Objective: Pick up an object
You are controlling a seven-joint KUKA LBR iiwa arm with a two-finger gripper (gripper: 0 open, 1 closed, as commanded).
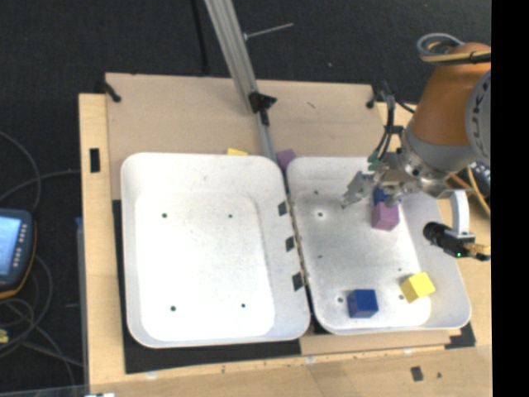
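Observation:
My gripper (374, 192) hangs over the back part of the right bin (331, 238), reaching in from the right. A purple block (385, 216) sits directly beneath and in front of its tip, touching it in the image; whether the block is held or resting on the bin floor is unclear. A blue cube (362, 303) lies near the bin's front edge. A yellow cube (417, 286) lies to its right, near the front right corner.
The left bin (198, 246) sits beside the right one. A slanted metal pole (240, 56) comes down to the back seam between the bins. A small yellow piece (237, 151) and a purple piece (286, 157) lie behind the bins.

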